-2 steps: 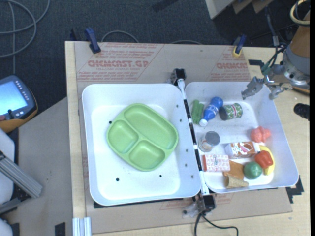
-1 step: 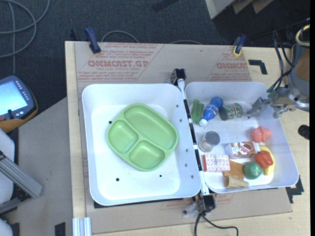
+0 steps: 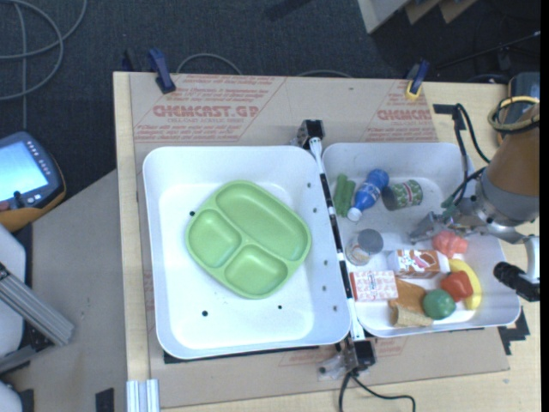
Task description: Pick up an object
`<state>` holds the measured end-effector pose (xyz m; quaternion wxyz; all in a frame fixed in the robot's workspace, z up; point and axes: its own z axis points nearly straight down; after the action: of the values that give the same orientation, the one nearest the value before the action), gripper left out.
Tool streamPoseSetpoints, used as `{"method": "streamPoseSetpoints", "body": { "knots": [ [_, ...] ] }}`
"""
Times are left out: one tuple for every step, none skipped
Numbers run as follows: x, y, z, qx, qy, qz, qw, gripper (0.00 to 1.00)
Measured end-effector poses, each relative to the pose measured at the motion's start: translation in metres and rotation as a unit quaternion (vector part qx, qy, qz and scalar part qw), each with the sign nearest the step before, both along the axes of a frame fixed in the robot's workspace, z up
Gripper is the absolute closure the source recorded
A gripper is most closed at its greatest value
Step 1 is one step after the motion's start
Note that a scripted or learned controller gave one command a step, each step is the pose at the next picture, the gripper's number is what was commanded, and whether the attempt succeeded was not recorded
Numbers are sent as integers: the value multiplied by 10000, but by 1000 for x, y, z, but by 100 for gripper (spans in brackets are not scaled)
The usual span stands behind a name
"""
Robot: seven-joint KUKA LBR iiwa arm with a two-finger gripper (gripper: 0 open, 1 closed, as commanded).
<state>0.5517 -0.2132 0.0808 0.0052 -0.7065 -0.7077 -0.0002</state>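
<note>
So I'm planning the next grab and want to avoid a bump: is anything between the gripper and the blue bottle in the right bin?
Partly. The gripper sits at the right bin's right side; the blue bottle lies up and to the left. The dark can lies beside the bottle, roughly on that line. A descent from above looks unobstructed.

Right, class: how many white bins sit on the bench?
2: the left bin holds a green divided plate; the right bin holds the small items.
</note>
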Motion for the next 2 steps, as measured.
{"method": "streamPoseSetpoints", "body": {
  "knots": [
    [3,-2,14,-35,-43,-5,10000,100],
    [24,80,3,-13,-27,34,10000,100]
  ]
}}
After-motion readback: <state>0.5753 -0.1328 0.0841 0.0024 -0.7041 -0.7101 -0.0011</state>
